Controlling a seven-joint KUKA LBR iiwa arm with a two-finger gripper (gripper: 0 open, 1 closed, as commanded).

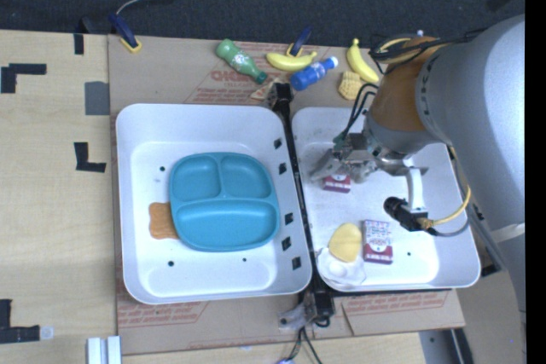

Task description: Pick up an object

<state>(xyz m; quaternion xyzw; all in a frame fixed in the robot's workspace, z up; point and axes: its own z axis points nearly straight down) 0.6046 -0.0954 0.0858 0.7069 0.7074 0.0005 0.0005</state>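
My gripper point(334, 169) reaches down into the right bin point(444, 264) near its left side. A small red and white packet point(337, 182) lies right under the fingertips. Nearer the front of the same bin sit a yellow lemon-like piece point(345, 241) on something white point(343, 270) and a red and white carton point(376, 240). The grey arm with its orange band point(401, 102) covers the bin's far right part.
The left bin point(136, 183) holds a blue divided plate point(224, 200) with an orange-brown piece point(159, 220) beside it. Behind the bins lie a green bottle point(239, 60), two bananas point(290, 60), a blue bottle point(313, 73) and a corn cob point(349, 84).
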